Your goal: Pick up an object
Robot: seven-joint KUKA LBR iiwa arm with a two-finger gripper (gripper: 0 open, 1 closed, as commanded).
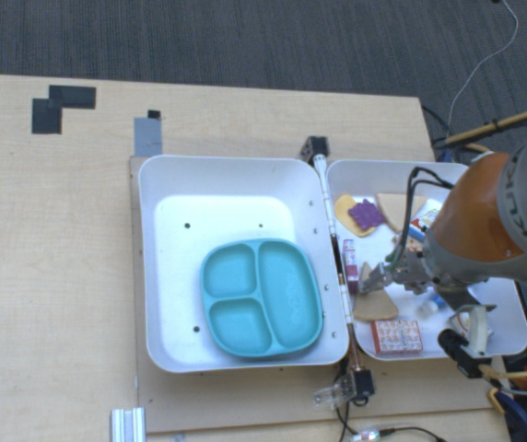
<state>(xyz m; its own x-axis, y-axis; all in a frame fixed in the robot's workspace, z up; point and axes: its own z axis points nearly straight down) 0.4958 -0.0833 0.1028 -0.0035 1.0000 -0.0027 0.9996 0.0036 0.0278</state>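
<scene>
- The gripper (374,279) sits low in the right bin (512,334), right of centre in the frame, among a huddle of small things; from where I stand I cannot tell how it is set or whether it has anything, because the wrist and the clutter hide it.
- The likeliest target, I'd judge, is the tan flat piece (375,306) just below the gripper, or the dark slim item (349,258) just to its left against the bin's wall.
- Risk one: these things lie touching or nearly so, and a closing grasp could catch two at once or shove one aside and come up with nothing.
- Risk two: the tan piece looks thin and lies flat, so it may slide off the floor rather than lift.
- Risk three: the gripper is near the wall shared by the bins; a slightly off descent could strike that rim.
- Also in the right bin: a patterned card (396,337) toward the lower edge, a yellow piece (348,212) with a purple object (367,215) on it toward the top, and something blue and white partly hidden under the arm.
- The left bin (181,210), at the frame's centre, holds one thing, a teal divided tray (262,296) lying flat toward its lower right, well apart from the gripper.
</scene>
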